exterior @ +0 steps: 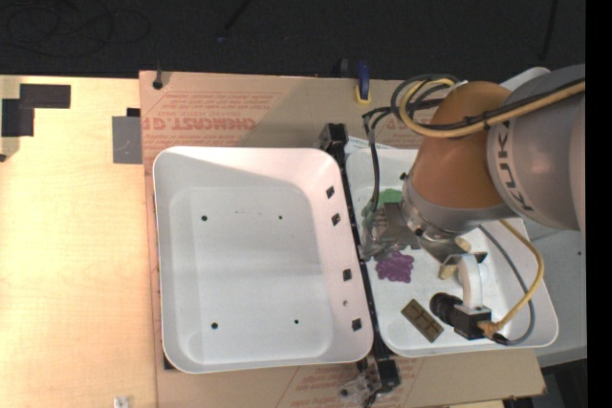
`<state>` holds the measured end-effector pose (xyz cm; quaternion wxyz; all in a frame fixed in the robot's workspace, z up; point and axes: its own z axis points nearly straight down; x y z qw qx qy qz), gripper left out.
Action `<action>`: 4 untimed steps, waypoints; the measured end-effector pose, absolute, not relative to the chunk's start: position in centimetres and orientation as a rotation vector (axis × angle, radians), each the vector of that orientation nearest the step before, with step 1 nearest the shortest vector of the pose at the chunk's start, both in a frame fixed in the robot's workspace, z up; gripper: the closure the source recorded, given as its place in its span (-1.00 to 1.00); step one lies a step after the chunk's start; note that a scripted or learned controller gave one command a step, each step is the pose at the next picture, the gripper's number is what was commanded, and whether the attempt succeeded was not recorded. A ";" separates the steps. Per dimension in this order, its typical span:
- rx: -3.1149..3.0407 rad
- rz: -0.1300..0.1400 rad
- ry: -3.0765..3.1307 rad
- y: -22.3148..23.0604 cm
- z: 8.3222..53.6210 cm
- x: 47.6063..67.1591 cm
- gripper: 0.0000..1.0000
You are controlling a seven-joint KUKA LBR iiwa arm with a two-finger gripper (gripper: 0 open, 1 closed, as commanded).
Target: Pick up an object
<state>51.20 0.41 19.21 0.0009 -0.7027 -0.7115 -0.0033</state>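
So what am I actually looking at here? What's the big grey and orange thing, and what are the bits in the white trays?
This is a single picture from a camera fixed above a workbench, looking down at a slant. The big grey shape with the orange band is a robot arm, reaching in from the right of the picture. At its tip is the gripper, the part that grasps things, lowered into the right bin. In that bin lie a purple object just beside the gripper, a green object partly hidden by the arm, and a small brown flat piece nearer the front. The left bin sits beside it. The arm's job is to pick up one object. From this angle I cannot tell whether it has grasped anything.
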 end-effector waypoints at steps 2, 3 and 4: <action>-2.221 0.006 -2.215 -10.5 14.5 47.4 1.00; -2.224 0.004 -2.212 -10.4 15.6 47.5 1.00; -2.227 0.006 -2.208 -10.5 16.5 47.4 1.00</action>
